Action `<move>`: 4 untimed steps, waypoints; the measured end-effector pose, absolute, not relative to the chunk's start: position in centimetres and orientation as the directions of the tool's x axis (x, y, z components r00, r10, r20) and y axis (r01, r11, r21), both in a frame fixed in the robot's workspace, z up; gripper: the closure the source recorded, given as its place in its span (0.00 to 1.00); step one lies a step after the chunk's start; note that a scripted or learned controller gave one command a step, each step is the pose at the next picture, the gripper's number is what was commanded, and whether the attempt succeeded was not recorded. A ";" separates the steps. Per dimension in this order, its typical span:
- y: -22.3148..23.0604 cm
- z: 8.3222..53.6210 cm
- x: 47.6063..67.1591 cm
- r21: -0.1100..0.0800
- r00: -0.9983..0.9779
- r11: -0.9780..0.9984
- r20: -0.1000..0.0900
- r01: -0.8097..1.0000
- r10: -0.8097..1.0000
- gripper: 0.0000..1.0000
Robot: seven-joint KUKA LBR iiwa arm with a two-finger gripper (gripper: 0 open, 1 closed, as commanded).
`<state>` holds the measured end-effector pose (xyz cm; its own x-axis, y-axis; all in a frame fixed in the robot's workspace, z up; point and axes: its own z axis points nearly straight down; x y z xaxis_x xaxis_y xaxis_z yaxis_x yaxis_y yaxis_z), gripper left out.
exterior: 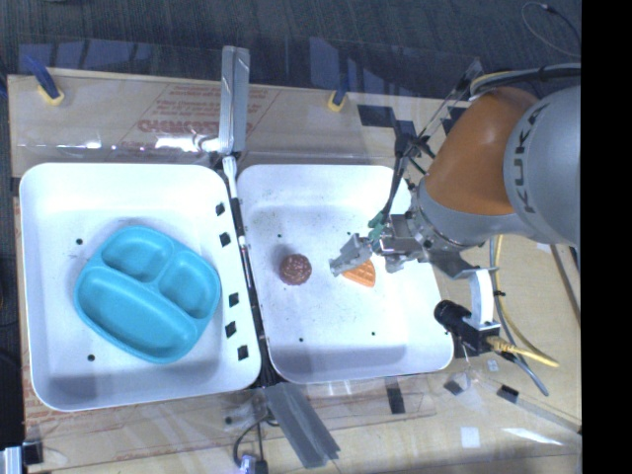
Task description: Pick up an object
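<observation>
In the right white bin [336, 361] lie two small objects. One is a brown, rough round ball [294, 269] near the bin's left middle. The other is an orange wedge-shaped piece [362, 277] a little to its right. My gripper [352, 256] reaches in from the right and sits low over the bin, right at the upper edge of the orange wedge and partly covering it. I cannot tell whether it touches the wedge. The brown ball lies apart, roughly a hand's width to the gripper's left.
The left white bin [44, 265] holds a light blue divided plate [148, 291]. A metal divider [235, 117] runs between the bins. The arm's grey body with its orange band [484, 166] hangs over the right bin's right rim, with cables beside it.
</observation>
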<state>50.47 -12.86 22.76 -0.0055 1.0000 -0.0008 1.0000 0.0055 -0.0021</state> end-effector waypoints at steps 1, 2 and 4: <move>-13.9 9.1 58.8 -0.002 -0.011 0.011 -0.001 1.000 1.000 0.00; -19.4 9.2 54.5 -0.003 -0.005 0.005 0.001 1.000 1.000 0.00; -21.0 10.1 48.9 -0.004 -0.013 0.013 0.001 1.000 1.000 1.00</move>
